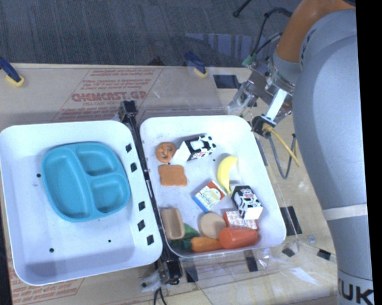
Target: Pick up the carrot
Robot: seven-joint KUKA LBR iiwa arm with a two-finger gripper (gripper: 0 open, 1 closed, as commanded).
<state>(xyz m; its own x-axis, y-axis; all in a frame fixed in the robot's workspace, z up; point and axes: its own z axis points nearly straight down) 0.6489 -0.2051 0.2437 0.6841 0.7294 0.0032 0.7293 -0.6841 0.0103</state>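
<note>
Orange carrot [205,244] is sitting at the near edge of the right bin [265,176], squeezed between a green veggie and a red one [238,237], just under a tan round piece [211,225]. Pincer [260,106] is way up past the bin's far right corner, over the tabletop [77,91], carrying nothing; can't tell if it's released or clenched. Left bin [14,211] has a blue divided plate [86,181]

Just below the gripper [258,110] of bare metal, the white bin [259,152] looks like smooth, faintly glossy plastic. Far beyond it, the blue divided tray [86,181] shows a matt plastic finish. The carrot [205,244] and neighbouring toy foods appear moulded plastic with a slight sheen. The bench [103,89] reads as printed cardboard, dull and flat.
</note>
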